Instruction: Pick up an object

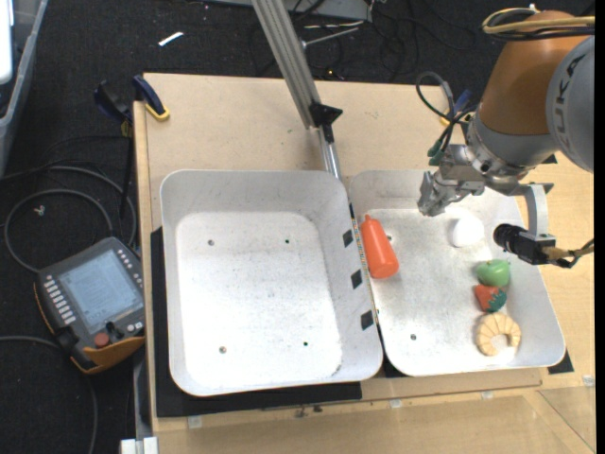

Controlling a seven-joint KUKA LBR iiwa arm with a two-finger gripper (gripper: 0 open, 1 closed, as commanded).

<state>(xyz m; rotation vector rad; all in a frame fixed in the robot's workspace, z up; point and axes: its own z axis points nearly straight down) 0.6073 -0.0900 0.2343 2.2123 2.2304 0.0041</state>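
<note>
Left bin (189, 206): a shallow tray of white, faintly speckled plastic was pictured bare-floored.
Carrot (379, 247): a smooth orange cone was seen at nine o'clock in the right bin (416, 348).
Gripper (437, 197): nothing was held; its opening could not be judged.
White ball (465, 231): a centred, vertical descent was judged best.

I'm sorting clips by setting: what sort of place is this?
Probably a robotics lab: a robot arm reaches over two white bins on a bench, a teach pendant and loose cables lie on the dark floor.
</note>
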